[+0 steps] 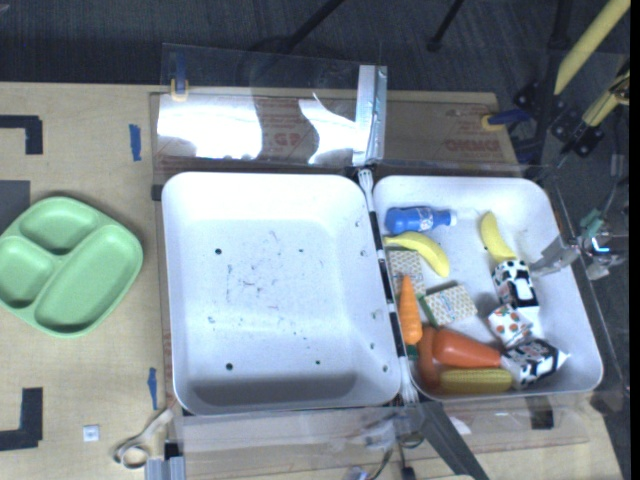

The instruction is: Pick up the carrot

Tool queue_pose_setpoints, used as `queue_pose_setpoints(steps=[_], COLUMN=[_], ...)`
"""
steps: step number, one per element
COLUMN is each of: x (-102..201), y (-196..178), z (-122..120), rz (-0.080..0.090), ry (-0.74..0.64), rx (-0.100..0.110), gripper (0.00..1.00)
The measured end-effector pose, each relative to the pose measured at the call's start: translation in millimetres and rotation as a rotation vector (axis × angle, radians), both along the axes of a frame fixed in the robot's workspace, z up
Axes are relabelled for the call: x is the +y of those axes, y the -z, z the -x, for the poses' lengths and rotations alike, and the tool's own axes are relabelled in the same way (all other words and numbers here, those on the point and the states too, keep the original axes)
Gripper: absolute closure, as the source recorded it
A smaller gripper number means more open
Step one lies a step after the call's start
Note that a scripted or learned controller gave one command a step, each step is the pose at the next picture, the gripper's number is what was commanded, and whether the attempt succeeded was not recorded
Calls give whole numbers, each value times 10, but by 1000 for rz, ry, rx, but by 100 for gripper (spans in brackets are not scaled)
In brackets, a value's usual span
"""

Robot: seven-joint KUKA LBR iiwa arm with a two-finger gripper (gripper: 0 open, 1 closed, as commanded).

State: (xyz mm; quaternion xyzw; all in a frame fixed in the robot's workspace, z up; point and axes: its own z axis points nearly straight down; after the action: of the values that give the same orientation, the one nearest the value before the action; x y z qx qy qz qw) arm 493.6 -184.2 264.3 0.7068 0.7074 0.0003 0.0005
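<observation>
Nearest: yellow corn under red pepper; carrot upright along right bin's left wall, best pinched mid-body crosswise; pincer state unreadable.

Wooden bench: two white bins, green plate

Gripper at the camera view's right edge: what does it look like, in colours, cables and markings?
The gripper appears as a slim, pale grey metallic piece with a small teal-blue spot beside it and thin dark cables running up behind. Any markings are too small to read.
</observation>
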Motion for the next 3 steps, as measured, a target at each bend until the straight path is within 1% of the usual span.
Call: queue_pose_setpoints(steps=[1,2,3], x=[-198,-226,-48], y=[1673,1570,1701], z=[-577,-577,-1349], rz=[-6,-3,3], ry=[-9,-5,469], rx=[2,-1,-17], gripper=[0,100,100])
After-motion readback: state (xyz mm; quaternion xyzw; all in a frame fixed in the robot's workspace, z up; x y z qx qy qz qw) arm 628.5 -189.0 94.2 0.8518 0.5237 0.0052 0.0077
